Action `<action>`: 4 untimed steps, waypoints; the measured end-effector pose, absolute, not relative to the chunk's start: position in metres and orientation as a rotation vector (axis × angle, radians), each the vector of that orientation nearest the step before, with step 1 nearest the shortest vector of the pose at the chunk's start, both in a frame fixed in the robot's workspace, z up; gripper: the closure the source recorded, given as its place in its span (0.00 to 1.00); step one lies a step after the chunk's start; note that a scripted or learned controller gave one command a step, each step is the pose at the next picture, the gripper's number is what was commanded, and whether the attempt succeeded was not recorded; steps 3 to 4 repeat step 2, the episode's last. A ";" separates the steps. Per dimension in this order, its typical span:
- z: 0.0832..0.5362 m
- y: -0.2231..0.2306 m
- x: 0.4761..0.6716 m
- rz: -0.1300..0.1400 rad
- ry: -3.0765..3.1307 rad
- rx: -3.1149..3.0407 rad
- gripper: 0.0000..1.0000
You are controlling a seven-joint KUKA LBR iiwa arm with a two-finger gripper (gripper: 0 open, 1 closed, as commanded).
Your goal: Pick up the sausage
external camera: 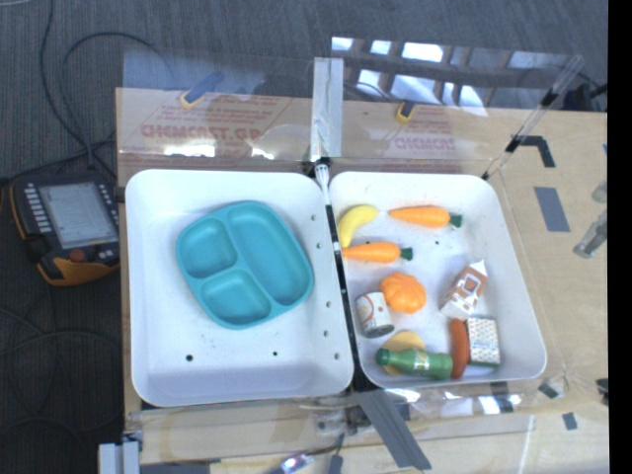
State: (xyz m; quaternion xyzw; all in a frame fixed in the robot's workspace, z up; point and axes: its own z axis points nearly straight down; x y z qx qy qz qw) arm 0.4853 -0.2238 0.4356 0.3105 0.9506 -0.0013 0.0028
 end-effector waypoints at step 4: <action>0.446 -0.223 0.487 -0.005 2.977 0.970 0.00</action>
